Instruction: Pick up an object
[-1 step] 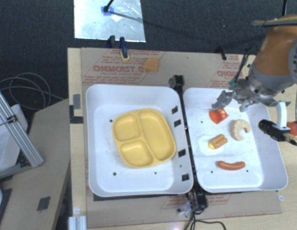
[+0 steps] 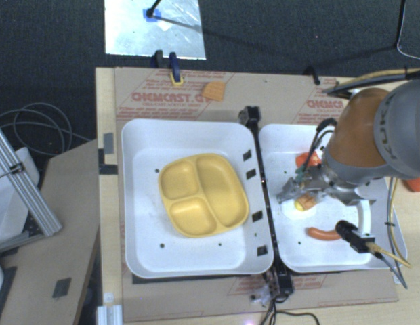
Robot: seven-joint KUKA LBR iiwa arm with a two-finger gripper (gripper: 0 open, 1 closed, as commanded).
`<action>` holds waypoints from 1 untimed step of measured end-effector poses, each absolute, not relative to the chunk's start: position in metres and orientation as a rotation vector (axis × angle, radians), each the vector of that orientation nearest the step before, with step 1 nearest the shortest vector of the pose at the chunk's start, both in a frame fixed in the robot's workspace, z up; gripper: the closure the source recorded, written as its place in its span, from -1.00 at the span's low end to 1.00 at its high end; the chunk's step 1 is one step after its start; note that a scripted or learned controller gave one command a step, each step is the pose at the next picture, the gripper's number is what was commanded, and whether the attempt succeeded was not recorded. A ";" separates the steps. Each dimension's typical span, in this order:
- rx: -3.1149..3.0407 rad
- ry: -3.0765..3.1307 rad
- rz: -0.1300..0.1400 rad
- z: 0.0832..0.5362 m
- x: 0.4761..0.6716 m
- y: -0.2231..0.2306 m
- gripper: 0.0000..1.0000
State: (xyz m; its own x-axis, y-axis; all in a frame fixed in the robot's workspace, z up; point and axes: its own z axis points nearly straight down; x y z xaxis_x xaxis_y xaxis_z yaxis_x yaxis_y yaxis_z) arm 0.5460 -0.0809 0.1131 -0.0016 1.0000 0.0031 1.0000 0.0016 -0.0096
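Camera view: yellow object (image 2: 304, 203) beneath end effector (image 2: 299, 189).

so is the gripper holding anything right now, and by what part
Cannot be told: the gripper sits low over a small yellow-orange object in the right bin, hiding any hold.

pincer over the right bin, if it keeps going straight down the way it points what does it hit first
Most likely the small yellow-orange piece lying right under the pincer in the right bin, then the bin floor. Depth is hard to judge from this slanted view, so it may already be touching.
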 end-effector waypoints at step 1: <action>-2.212 -2.230 -0.003 0.187 0.484 -0.005 -1.00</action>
State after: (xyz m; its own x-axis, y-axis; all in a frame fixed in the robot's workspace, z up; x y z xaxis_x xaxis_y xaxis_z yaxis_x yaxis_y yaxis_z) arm 0.4844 -0.0052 0.1873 -0.0078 1.0000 0.0017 1.0000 0.0078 0.0006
